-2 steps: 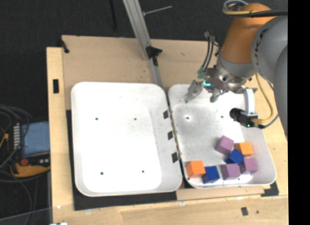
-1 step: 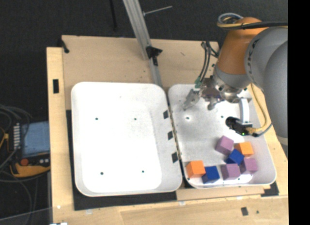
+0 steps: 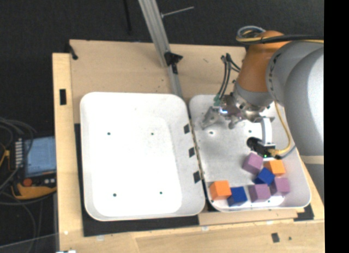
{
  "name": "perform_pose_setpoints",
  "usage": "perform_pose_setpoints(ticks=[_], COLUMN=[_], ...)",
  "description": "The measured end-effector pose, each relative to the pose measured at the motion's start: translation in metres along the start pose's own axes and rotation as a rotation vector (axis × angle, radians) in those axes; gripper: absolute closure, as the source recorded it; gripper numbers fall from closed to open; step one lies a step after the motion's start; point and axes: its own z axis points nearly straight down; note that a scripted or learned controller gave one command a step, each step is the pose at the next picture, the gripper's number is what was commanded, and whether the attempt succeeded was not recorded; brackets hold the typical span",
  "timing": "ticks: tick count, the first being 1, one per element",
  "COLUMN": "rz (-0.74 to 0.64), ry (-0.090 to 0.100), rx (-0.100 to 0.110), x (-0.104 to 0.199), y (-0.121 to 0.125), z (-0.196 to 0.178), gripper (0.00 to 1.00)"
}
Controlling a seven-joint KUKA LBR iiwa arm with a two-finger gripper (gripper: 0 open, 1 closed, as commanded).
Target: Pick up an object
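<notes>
White plastic bins sit side by side on the wooden bench (image 3: 136, 66). The left bin (image 3: 136, 154) has just a few small dark dots on its floor. The right bin (image 3: 218, 154) holds the blocks, all bunched in its near-right corner.

Blocks, approx layout:
- orange cube (image 3: 220, 189) nearest the divider, touching or almost touching the blue cube (image 3: 238, 196) on its right
- purple cube (image 3: 259, 192) next along the near wall, then a pinkish-purple cube (image 3: 282, 184) twd the right wall
- 2nd blue cube (image 3: 265, 176) just behind those, w/ a small orange cube (image 3: 277, 167) at its right and a larger purple cube (image 3: 253, 163) at its left, tilted

The arm comes in from the right, its orange band (image 3: 256, 66) above the wrist. The gripper (image 3: 212, 116) is over the far-left part of the right bin, near the divider, well apart from the block cluster. Its fingers look spread some, nothing between them; the tips are small and blurry, so width is hard to judge beyond that. No block is under or beside it.

A metal pole (image 3: 155, 23) slants across the bench's far edge. A handheld control unit (image 3: 35, 162) w/ cables lies on the floor left of the bench.
</notes>
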Motion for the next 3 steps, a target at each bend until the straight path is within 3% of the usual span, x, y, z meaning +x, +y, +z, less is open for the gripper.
perform_pose_setpoints(ticks=[1, 2, 3], rz=[0.001, 0.005, -0.003], ry=[0.000, 0.001, 0.001], rx=[-0.001, -0.006, -0.010], x=[-0.001, -0.002, -0.011], y=[0.000, 0.001, -0.003], z=[0.018, 0.005, -0.048], gripper=[0.00, 1.00, 1.00])
